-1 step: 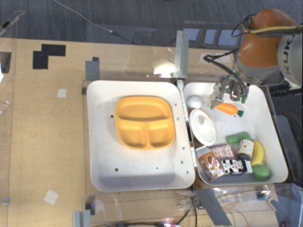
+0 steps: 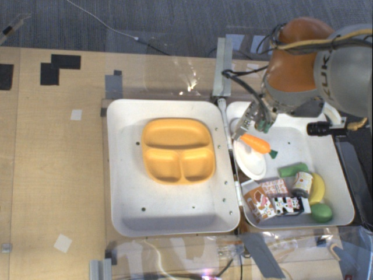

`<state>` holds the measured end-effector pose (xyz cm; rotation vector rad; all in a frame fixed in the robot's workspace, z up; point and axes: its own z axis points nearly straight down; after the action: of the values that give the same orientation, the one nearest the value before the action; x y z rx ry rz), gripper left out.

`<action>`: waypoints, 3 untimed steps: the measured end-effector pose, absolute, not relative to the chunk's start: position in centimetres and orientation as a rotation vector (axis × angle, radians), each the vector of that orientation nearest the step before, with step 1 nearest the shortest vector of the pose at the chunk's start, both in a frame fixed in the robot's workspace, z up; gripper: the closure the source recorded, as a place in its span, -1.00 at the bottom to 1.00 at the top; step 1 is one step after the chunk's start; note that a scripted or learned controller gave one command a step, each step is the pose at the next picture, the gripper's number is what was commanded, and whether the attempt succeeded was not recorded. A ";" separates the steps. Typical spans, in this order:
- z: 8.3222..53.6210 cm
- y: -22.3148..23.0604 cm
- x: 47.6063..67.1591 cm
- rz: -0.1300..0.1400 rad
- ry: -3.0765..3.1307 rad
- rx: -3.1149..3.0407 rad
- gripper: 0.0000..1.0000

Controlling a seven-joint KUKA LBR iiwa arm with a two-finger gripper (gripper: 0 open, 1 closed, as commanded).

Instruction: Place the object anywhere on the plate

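A toy carrot (image 2: 257, 143), orange with a small green stub at its right end, hangs or lies directly beneath the gripper (image 2: 257, 123), tilted so its pointed end is up-left and its green end down-right. It sits over a white dish (image 2: 249, 161) in the right bin (image 2: 344, 203). The carrot's upper end is touching or nearly touching the gripper's tip, but whether it is truly clamped there cannot be told from this angle, nor can the gripper's opening.

The carrot looks like moulded plastic: probably light, stiff and smooth, so likely to slip or roll if pinched near its narrow tip. The thicker middle, taken across its short width, seems the safest place to grip.

Below and to the right of the gripper lie a green piece (image 2: 292, 170), a small can (image 2: 302, 181), a banana (image 2: 317, 189), a round green object (image 2: 321, 213) and a printed carton (image 2: 271, 200), all crowded in the near corner of the same bin.

To the gripper's left, across the divide between the bins, the left bin (image 2: 125, 214) holds the yellow plate (image 2: 176, 150), a sectioned tray with three compartments, well apart from the carrot. The grey arm (image 2: 344, 69) with its orange band rises to the upper right of the gripper.
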<state>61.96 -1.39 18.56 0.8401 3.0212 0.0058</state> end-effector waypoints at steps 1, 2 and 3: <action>26.1 5.6 61.4 0.011 3.036 0.756 1.00; 25.9 5.3 61.4 0.006 3.038 0.762 -1.00; 27.1 5.5 61.6 0.011 3.031 0.753 1.00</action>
<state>61.57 5.45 27.15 0.7525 3.0314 0.0108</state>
